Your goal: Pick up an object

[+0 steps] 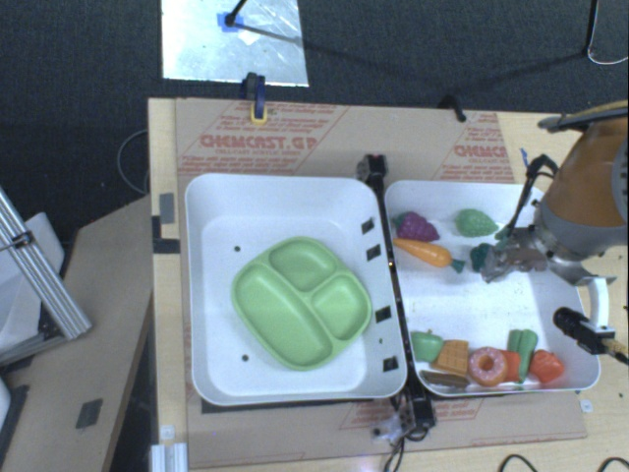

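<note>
The right bin (550, 303) holds toy food. At its far end lie purple grapes (417, 227), an orange carrot (423, 253) and a light green piece (476, 222). A small teal piece (480, 257) sits just left of my gripper (503, 263), which hangs low over the bin's upper right part. The arm's grey and orange wrist (580, 205) reaches in from the right. Along the near wall lie a green pepper (427, 344), a tan waffle (453, 356), a pink donut (486, 365), a green pod (522, 342) and a red tomato (546, 366).
The left bin (211, 264) carries a green divided plate (301, 301). A black clip rail (383, 264) runs between the bins. A black part (580, 328) of the arm hangs over the right bin's right rim. Cardboard (295, 141) lies under both bins.
</note>
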Robot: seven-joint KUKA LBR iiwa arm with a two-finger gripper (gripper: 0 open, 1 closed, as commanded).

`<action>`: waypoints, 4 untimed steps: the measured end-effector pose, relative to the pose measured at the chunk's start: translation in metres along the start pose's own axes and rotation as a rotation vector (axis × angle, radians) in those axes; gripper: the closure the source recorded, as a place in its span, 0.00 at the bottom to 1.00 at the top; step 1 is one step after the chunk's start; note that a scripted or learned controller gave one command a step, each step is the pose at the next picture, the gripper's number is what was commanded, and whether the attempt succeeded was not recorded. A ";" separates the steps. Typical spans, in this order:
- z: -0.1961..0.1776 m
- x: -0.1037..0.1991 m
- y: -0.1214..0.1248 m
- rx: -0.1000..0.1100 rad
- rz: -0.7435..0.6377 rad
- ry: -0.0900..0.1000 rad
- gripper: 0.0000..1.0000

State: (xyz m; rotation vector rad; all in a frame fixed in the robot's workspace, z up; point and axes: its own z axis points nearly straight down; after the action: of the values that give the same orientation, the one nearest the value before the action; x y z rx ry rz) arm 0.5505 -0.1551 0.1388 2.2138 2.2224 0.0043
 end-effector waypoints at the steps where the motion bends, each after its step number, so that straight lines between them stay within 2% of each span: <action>1: -0.044 0.000 -0.002 -0.001 -0.001 0.000 1.00; 2: -0.089 0.000 0.000 -0.002 -0.001 0.000 1.00; 3: -0.084 0.054 0.009 0.003 -0.006 0.003 1.00; 4: -0.086 0.099 0.037 0.001 -0.006 0.003 1.00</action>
State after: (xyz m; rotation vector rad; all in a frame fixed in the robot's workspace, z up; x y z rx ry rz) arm 0.5866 -0.0556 0.2250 2.2092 2.2315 0.0065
